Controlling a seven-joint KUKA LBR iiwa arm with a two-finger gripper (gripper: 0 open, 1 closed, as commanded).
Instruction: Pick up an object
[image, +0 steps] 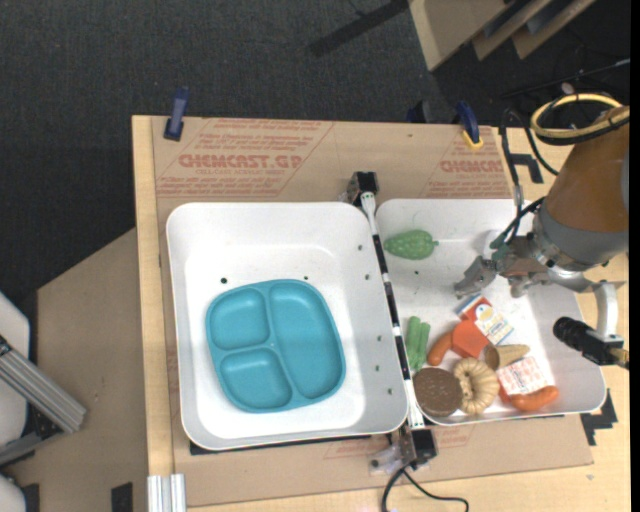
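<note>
Nothing picked up yet.
The gripper (480, 277) hangs with spread, bare fingers over the right bin (447, 216), just far of the toy food pile (484, 365).

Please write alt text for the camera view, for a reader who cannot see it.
A grey and orange robot arm reaches in from the right, its hand over the right bin, above a pile of toy food at the near end. A green toy lies apart; the left bin holds a blue divided plate.
</note>
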